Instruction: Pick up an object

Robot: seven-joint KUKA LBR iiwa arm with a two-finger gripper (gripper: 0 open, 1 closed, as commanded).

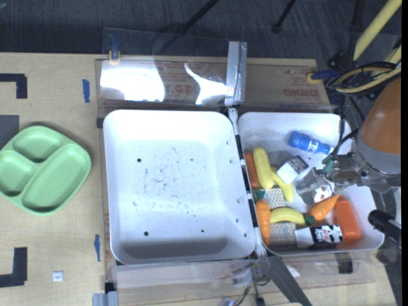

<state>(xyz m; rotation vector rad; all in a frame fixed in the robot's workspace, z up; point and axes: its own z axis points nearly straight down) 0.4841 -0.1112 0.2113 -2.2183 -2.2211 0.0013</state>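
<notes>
The right bin [280, 121] holds a pile of toy food and packages. A blue bottle [310, 143] lies at its back, a yellow corn cob [262, 167] and a small white box [291, 170] in the middle, and a banana [287, 215] toward the front. At the front right are an orange carrot [325, 205], an orange-red bottle [348, 220] and a black-and-white carton [326, 234]. My gripper [320, 182] reaches in from the right and hangs low over the pile, just above the carrot and beside the white box. Nothing is visibly held.
The left bin [169, 183] sits beside the right one, their rims touching. A green divided plate [41, 168] lies on the bench at the far left. A clear plastic panel [166, 75] stands behind the bins. Cables [357, 75] lie at the back right.
</notes>
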